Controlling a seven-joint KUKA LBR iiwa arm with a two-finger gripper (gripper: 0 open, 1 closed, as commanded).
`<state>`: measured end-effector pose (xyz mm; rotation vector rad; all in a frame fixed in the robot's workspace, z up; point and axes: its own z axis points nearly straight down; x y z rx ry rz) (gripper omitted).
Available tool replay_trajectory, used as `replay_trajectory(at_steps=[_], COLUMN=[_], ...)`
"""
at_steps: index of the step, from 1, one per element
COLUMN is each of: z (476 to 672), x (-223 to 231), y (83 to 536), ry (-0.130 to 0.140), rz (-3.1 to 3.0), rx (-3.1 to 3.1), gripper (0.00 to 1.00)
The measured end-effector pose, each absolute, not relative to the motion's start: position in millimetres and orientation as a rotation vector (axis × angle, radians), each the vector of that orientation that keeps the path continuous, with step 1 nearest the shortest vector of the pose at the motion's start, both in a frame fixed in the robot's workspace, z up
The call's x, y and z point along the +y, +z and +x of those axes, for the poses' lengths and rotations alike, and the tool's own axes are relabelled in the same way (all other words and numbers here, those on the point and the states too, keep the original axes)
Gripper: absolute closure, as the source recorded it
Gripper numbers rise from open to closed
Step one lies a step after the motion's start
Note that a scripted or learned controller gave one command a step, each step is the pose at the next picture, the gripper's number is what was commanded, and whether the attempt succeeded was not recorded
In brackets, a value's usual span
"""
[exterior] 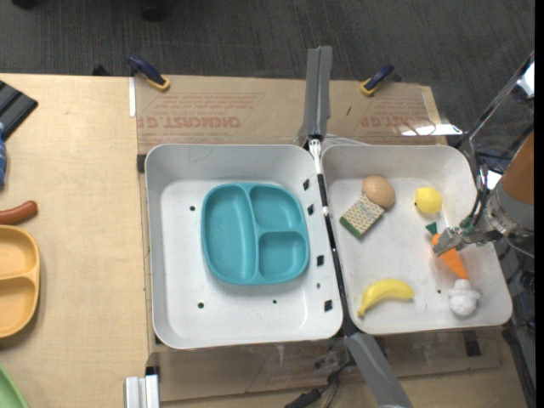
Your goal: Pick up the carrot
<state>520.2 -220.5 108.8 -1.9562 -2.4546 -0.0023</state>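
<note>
Near the right wall of the right white bin, the small orange plastic carrot lay under the two-finger gripper, whose jaws seemingly pinched its leafy end. Light, stiff and slick, it favoured a mid-body grip.

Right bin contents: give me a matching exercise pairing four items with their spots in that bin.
Items:
1. yellow curved banana
2. round yellow lemon
3. orange carrot
4. tan egg-shaped potato

Places:
A. at the gripper, by the bin's right wall
B. near the bin's front edge
C. just above the checkered sponge
D. right of the potato

Pairs: 1-B, 2-D, 3-A, 4-C
</note>
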Motion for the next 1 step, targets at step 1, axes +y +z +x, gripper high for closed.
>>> replay_trajectory(at_steps=[1], z=[509.7], x=[-175.4], y=[193.8], ry=[0.0], rz=[-1.886], rx=[-2.513], gripper=[1.0])
